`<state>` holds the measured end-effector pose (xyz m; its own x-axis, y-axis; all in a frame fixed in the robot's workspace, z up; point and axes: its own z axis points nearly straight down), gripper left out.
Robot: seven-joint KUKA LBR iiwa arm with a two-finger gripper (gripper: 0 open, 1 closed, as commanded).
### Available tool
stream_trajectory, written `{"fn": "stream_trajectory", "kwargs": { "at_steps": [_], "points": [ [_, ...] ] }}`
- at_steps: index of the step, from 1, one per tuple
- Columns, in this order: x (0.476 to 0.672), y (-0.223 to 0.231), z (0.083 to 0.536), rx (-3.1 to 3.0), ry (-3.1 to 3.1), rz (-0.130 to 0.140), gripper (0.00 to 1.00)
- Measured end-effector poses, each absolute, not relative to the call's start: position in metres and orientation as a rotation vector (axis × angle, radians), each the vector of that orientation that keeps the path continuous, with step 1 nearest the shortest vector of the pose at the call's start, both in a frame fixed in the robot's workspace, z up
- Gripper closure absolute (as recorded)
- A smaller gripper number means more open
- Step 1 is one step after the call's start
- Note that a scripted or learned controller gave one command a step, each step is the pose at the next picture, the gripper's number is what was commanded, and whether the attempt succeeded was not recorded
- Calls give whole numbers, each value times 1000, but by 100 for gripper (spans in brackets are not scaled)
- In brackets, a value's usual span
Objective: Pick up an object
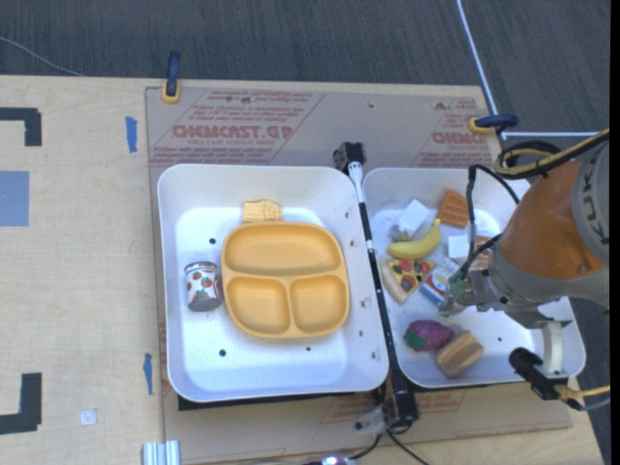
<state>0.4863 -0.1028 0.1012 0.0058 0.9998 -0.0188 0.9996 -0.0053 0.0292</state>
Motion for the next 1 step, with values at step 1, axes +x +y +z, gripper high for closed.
{"fn": "stream_trajectory", "kwargs": {
  "at_steps": [1],
  "points": [
    [480,-39,185,2219,2223,3,100]
  ]
}}
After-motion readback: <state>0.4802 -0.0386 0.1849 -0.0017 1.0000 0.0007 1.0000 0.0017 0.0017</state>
